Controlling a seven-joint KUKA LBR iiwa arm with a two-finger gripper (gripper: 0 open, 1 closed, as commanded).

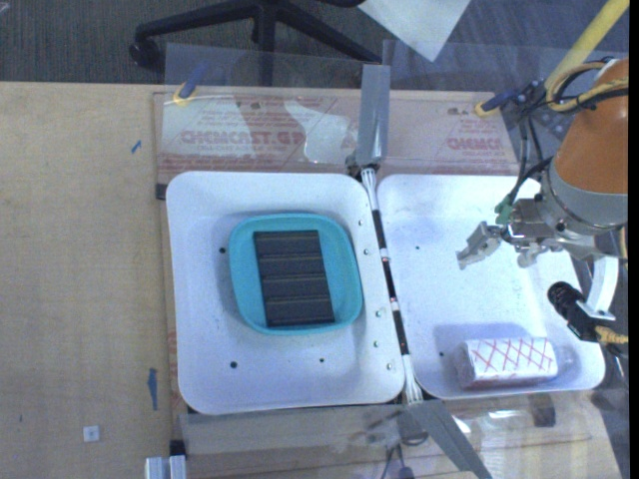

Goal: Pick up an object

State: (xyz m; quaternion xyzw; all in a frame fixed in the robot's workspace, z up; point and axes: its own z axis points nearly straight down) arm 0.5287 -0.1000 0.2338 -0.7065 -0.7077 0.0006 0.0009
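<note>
One tool (477, 247) hangs over the right bin (419, 218), reaching in from the right on the grey arm (589, 203) with its orange band (599, 143). The tip sits above the bare white floor of that bin, in its upper middle part, and nothing is between the fingers. Whether those fingers are spread or pressed together, I cannot tell from up here; they read as one small grey cluster. Cables, yellow and black, loop around the wrist just above the band.

Down and to the right of the tool, well apart from it, lies the white packet with a red criss-cross pattern (507, 358). It rests flat near the bottom edge of the right bin, long side running left to right, untouched.

Across the divider, the left bin (200, 357) carries a teal square dish (295, 272) sitting near its middle. On the dish lies a dark ribbed block (293, 277), upright in the view, its ridges running side to side. Both sit well away from the tool.

Both bins rest side by side on the pale wooden counter (75, 267). Behind them runs a strip of clear sheet with red lettering (240, 138), too blurred to read. At the top, on the dark floor, the black legs of an office chair (265, 23) spread out.
</note>
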